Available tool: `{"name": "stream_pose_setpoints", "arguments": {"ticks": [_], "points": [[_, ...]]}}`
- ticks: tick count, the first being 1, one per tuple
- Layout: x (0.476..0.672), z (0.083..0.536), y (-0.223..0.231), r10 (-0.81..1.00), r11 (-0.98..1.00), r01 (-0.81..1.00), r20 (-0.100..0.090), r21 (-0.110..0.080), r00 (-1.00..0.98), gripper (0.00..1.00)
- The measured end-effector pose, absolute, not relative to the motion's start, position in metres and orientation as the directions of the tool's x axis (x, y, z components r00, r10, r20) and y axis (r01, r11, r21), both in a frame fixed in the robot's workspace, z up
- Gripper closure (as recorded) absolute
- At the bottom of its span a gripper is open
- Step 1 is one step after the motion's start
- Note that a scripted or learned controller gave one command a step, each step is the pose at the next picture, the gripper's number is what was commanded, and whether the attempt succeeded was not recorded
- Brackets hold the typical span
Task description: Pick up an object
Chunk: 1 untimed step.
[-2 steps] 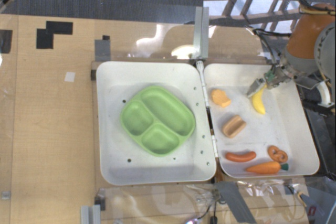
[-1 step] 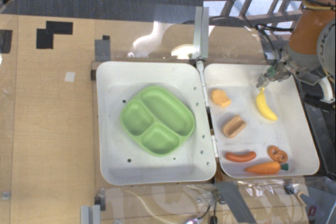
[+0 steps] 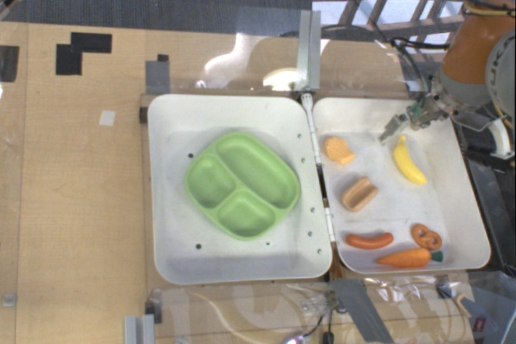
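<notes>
My gripper (image 3: pixel 405 123) hangs over the back of the right bin (image 3: pixel 455 254), open, with nothing between its fingers. A yellow banana (image 3: pixel 409 161) lies just below it, apart from it. Farther left in the same bin sit an orange chunk of toy food (image 3: pixel 339 150) and a tan bread roll (image 3: pixel 359 193). Along the bin's front lie a red sausage (image 3: pixel 369 240), an orange carrot (image 3: pixel 406 258) and a small red-orange pretzel-like piece (image 3: pixel 426 237).
The left bin (image 3: pixel 169 254) holds a green three-compartment plate (image 3: pixel 243 184). A metal divider post (image 3: pixel 309 52) stands at the back between the bins. The arm's orange band (image 3: pixel 476 44) is at the upper right, with cables behind.
</notes>
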<state>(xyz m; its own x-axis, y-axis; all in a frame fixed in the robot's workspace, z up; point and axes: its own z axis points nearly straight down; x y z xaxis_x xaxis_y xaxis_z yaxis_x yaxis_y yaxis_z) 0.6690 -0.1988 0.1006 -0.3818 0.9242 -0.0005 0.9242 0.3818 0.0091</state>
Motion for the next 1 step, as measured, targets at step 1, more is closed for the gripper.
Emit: {"name": "stream_pose_setpoints", "arguments": {"ticks": [1], "points": [[0.6145,0.2247,-0.2054,0.989,0.146,0.989,-0.004,0.009,-0.146,0.00]]}}
